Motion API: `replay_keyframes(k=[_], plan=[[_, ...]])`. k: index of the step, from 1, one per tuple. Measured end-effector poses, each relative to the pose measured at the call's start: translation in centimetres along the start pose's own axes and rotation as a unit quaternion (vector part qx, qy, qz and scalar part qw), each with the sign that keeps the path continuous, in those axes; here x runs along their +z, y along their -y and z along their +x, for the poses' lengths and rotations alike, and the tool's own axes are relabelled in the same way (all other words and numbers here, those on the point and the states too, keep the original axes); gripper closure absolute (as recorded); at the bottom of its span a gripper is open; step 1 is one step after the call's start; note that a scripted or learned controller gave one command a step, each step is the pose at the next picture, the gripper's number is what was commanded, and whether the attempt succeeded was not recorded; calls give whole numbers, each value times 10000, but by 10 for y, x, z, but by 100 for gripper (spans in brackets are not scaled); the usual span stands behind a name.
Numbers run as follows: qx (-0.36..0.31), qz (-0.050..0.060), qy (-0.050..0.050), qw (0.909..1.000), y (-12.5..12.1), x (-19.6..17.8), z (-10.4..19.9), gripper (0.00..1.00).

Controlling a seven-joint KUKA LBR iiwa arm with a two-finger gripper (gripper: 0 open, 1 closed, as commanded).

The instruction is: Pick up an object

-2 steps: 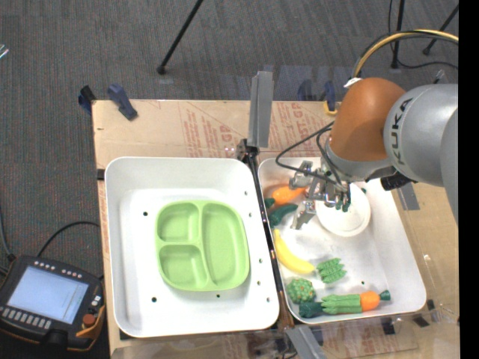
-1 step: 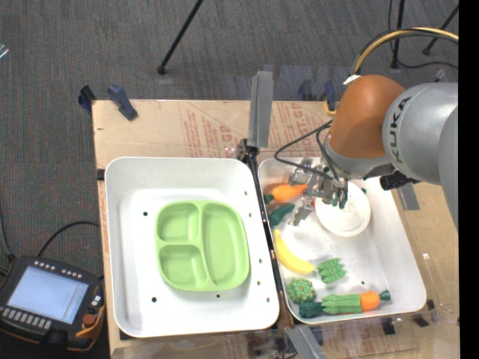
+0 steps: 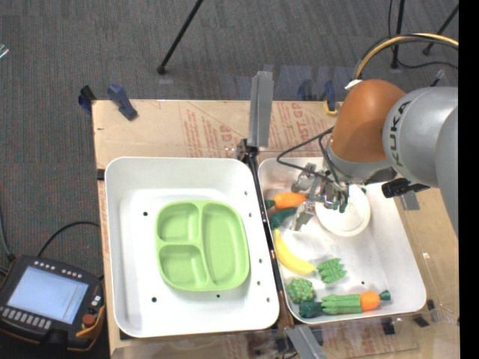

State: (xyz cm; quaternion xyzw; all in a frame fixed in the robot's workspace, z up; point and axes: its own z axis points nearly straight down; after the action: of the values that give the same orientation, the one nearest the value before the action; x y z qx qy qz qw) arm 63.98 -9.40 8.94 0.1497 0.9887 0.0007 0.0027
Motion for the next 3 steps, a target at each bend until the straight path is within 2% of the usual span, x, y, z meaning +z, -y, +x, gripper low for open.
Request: replay_keyframes(k=[1,2,3], plan=[[942,12,-15,9956,-8,1,20,0],[1392,15,-23,9903,11,2,79,0],[2853,21,-28,9584,21,2,103,0]])
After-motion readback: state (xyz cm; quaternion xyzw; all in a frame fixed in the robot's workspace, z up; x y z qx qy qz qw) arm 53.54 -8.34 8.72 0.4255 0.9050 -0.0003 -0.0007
